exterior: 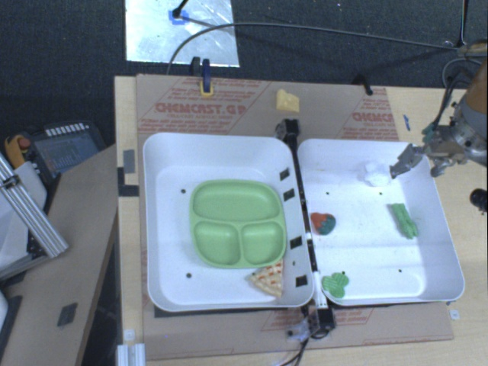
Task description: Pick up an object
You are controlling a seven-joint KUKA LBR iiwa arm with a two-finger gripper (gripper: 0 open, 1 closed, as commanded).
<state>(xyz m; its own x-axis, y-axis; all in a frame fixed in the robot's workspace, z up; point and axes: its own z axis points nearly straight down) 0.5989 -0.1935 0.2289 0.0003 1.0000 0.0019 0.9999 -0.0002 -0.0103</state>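
The gripper (421,163) hangs open and empty, a white object (376,175) just beside its nearer finger.

bins (221,147): 2 | green tray (236,223): 1 | pizza slice (268,279): 1 | small toys (402,219): 4

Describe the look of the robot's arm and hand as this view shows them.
The arm enters at the right edge: grey metal with an orange band above the wrist, and thin dark cables looping beside it. The hand is small, grey and metallic, with two short fingers and a teal-tinted fitting at its base.
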